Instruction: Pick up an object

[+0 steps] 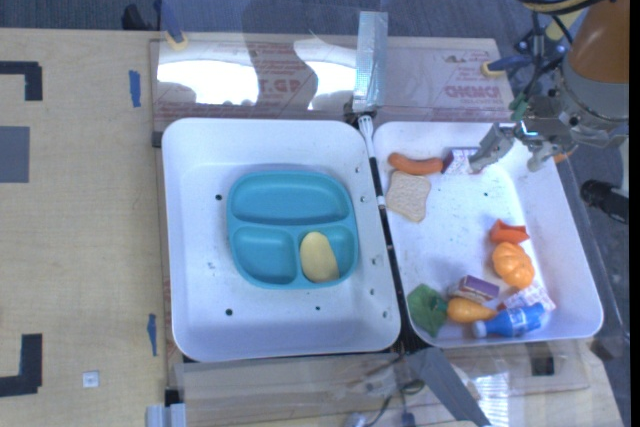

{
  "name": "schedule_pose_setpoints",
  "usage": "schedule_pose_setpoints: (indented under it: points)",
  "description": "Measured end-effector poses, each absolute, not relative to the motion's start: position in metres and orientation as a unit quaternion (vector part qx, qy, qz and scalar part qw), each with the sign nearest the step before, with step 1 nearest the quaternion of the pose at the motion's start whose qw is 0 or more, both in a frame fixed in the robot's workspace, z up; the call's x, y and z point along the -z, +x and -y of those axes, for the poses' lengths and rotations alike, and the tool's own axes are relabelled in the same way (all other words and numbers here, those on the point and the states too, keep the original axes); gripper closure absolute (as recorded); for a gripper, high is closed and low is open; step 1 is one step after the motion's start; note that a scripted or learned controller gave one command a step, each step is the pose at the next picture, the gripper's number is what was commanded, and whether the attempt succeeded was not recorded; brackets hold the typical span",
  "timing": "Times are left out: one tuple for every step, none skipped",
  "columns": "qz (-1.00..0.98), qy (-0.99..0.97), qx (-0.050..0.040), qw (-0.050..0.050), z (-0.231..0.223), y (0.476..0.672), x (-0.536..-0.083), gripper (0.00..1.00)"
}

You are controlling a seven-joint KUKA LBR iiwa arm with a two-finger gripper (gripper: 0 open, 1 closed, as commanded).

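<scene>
Nearest, along the front wall of the right bin (585, 300), a blue bottle (512, 321) is seen lying on its side, with a small orange piece (466, 310) just left of it and a green toy (428, 307) further left, by the bin's front left corner. A purple-topped block (480, 288) is found just behind the orange piece. Behind the bottle, an orange fruit (512, 263) is placed, touched at its back by a red-orange piece (508, 234). In the left bin (190, 215), a teal divided plate (290, 225) is set, and a yellow potato (319, 256) rests in its front right compartment. Further back in the right bin, a slice of bread (408, 197) lies near the left wall, with an orange sausage (417, 164) just behind it. Farthest, the gripper (516, 149) is held over the bin's back right corner, its fingers spread with nothing between them.
</scene>
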State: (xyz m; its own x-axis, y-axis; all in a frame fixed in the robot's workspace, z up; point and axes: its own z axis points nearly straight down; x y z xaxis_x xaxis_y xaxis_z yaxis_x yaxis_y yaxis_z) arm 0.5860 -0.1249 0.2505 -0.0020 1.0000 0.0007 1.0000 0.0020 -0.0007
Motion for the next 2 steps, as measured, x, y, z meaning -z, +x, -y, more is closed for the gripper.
schedule_pose_setpoints:
  points:
    - [0.696,-0.718,-0.0014,0.002,0.112,0.628,-0.102,0.0]
    - [0.696,-0.718,0.0019,-0.002,0.112,0.631,-0.117,1.0]
